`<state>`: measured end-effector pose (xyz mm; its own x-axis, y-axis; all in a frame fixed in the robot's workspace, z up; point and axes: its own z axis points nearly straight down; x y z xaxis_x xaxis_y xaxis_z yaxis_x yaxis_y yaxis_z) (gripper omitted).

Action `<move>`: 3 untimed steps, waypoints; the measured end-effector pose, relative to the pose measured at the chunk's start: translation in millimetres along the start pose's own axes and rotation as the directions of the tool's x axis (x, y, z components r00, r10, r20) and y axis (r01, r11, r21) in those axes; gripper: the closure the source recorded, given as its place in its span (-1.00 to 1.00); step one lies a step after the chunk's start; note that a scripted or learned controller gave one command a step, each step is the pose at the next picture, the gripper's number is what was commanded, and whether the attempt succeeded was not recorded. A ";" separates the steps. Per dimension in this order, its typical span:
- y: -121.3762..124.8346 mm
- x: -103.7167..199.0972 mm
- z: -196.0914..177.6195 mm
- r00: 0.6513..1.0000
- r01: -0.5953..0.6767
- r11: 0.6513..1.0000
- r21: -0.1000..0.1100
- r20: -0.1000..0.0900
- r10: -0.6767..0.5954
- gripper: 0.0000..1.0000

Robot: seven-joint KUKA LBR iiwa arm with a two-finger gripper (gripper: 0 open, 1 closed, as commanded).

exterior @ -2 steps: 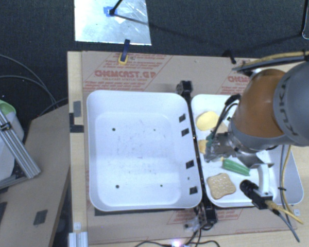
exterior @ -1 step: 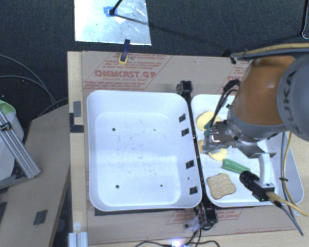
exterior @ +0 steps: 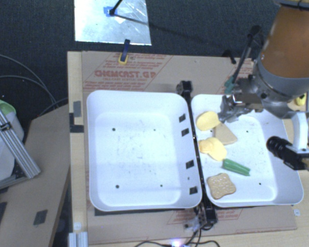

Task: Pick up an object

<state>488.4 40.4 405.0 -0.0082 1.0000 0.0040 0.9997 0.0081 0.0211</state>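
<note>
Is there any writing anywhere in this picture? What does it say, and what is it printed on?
"CHEMCAST. G P": large red letters, seen upside down, on the brown board under the two white bins; the last characters are uncertain.
Smaller red print beside and below that line, on the same board: too blurred to read.
More red print on the board's front edge, below the bins: too blurred to read.

Both bins smooth white plastic, slight gloss: left bin [exterior: 136,153] speckled with fine dark scuffs, right bin [exterior: 262,174] cleaner. Cardboard sheet [exterior: 131,72] under them matt brown, red print. Floor carpet [exterior: 31,19] dark, rough weave. Foil-like square [exterior: 112,13] shiny, crinkled metal look. Arm's orange band [exterior: 293,32] smooth glossy shell. Toy food matt plastic-looking: yellow piece [exterior: 207,120], green pod [exterior: 236,166], tan cracker [exterior: 221,185] with dimpled surface
</note>
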 end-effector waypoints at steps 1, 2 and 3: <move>17.9 -8.1 40.2 1.000 -0.008 1.000 0.021 0.005 0.008 1.00; 42.0 28.3 21.0 1.000 -0.001 1.000 0.016 0.003 0.001 1.00; 41.9 26.5 10.8 1.000 0.002 1.000 0.015 0.004 -0.002 1.00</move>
<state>530.4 67.3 395.2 -0.0097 1.0000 0.0000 0.9999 0.0097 0.0066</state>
